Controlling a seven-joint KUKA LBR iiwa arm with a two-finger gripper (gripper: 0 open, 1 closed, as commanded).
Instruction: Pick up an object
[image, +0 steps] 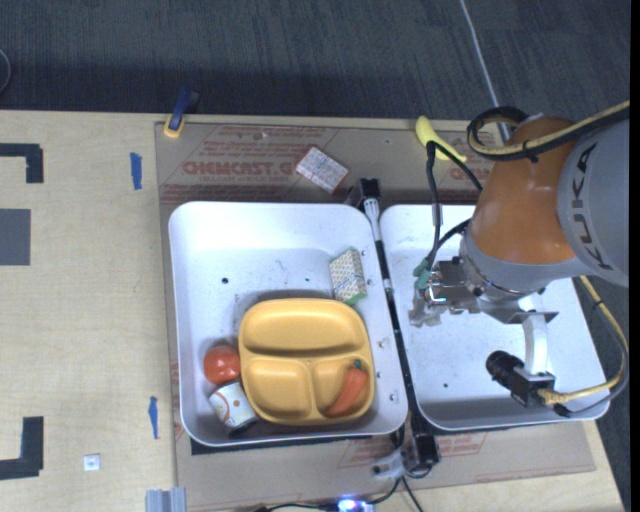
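Observation:
My gripper (428, 296) hangs over the left part of the right bin (455, 400), below the arm's orange band (520, 215). I see nothing in its grasp. In the left bin (260, 235) lies a yellow divided plate (300, 345) with an orange carrot-like piece (349, 390) in its right compartment. A red ball (221, 362) and a small white and orange can (231, 404) rest against the plate's left side. A patterned packet (347, 274) leans near the bin's right wall.
A small printed card (321, 168) lies on the cardboard behind the bins. A black clamp (369, 190) sits where the bins meet at the back. A black part on the arm (516, 376) and cables (580, 395) hang over the right bin's front.

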